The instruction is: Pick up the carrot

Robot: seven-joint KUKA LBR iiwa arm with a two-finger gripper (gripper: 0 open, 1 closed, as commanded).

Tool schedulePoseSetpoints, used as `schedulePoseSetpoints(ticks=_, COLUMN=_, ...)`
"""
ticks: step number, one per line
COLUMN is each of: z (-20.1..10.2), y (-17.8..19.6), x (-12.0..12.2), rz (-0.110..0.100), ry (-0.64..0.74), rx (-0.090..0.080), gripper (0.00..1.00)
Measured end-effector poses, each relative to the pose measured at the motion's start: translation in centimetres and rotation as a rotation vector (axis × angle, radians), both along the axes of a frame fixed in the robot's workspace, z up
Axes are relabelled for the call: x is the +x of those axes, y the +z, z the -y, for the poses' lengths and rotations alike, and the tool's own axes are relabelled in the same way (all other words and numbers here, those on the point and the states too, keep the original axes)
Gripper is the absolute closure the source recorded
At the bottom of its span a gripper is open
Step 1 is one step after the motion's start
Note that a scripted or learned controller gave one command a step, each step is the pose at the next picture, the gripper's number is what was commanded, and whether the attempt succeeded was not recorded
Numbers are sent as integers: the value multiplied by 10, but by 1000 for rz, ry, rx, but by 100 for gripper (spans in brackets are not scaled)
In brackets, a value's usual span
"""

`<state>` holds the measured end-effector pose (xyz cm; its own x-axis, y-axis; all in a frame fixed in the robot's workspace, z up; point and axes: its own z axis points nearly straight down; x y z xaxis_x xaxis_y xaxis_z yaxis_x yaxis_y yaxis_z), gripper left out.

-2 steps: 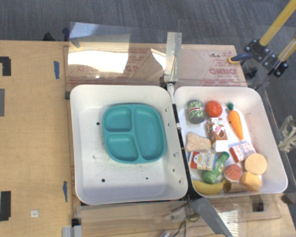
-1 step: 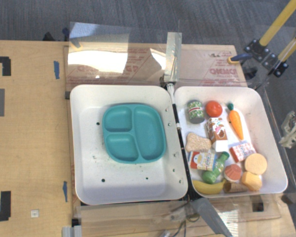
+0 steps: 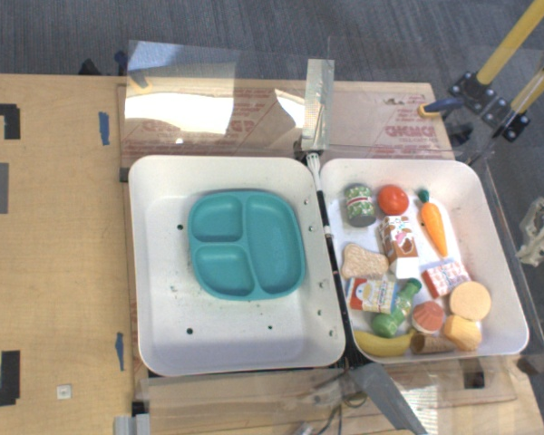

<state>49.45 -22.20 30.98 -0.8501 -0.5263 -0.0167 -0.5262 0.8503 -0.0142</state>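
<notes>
The carrot (image 3: 433, 227) is orange with a small green top. It lies in the right bin (image 3: 497, 243), in the far right part, with its green end pointing to the back and its tip towards the front. A red tomato (image 3: 393, 198) sits just to its left, and a small red-and-white carton (image 3: 398, 238) lies beside its lower half. A little bare bin floor separates the carrot from the bin's right wall.
Several more toy foods crowd the right bin: a green can (image 3: 360, 204), a cracker (image 3: 364, 262), a pink box (image 3: 443, 276), an orange disc (image 3: 471, 301) and a banana (image 3: 383, 343). The left bin (image 3: 154, 243) holds a teal divided plate (image 3: 247, 244). Yellow clamps (image 3: 503, 57) stand at the back right.
</notes>
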Motion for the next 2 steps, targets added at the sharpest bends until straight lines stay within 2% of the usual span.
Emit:
schedulePoseSetpoints(ticks=1, z=1, y=36, x=52, rz=-12, ry=146, rx=0, gripper=100)
schedulePoseSetpoints(ticks=2, z=0, y=-14, x=26, rz=-20, ry=189, rx=3, gripper=100)
